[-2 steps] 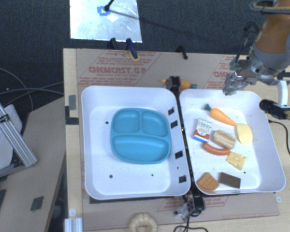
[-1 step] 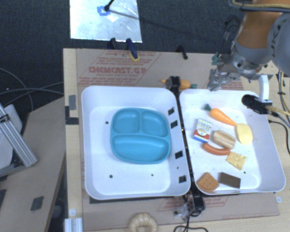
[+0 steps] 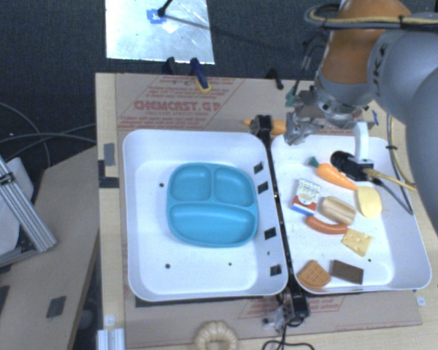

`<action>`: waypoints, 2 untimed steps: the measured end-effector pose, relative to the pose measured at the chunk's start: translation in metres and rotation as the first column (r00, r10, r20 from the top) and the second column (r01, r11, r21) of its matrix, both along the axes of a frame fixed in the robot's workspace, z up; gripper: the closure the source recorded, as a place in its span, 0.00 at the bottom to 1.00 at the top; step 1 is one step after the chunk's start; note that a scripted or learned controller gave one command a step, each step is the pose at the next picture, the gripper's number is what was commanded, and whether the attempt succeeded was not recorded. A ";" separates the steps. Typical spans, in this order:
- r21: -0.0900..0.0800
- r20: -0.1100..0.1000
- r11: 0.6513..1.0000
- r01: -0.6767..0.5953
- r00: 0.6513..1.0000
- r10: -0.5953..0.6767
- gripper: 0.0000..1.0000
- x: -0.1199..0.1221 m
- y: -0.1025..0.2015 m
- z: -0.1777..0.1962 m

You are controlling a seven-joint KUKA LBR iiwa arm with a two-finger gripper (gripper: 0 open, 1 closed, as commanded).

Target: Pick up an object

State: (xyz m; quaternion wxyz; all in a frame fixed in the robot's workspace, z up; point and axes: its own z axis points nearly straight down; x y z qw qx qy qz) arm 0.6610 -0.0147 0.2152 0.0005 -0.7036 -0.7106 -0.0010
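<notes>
Tool [image 3: 299, 131], opening not discernible and nothing seen held, is poised over the far corner of the toy-food bin [image 3: 396, 255], the nearest candidate, a carrot [image 3: 336, 176], being left ungrasped just beside it.

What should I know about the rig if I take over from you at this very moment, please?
Gripper: above the far left corner of the right bin, with no item visibly in it; whether it is open or shut cannot be told.
Right bin: carrot, small carton, bread roll, sausage, cheese piece, waffle, brown bar, all lying on the floor.
Left bin: a blue divided plate.
Done: nothing picked up yet.
Left: descend on one item, probably the carrot or carton nearest, grasp and lift.
</notes>
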 end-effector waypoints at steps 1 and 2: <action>-0.001 0.002 1.000 0.008 1.000 -0.008 1.00 -0.007 -0.004 0.015; -0.003 0.001 1.000 0.005 1.000 -0.005 1.00 -0.002 -0.003 0.000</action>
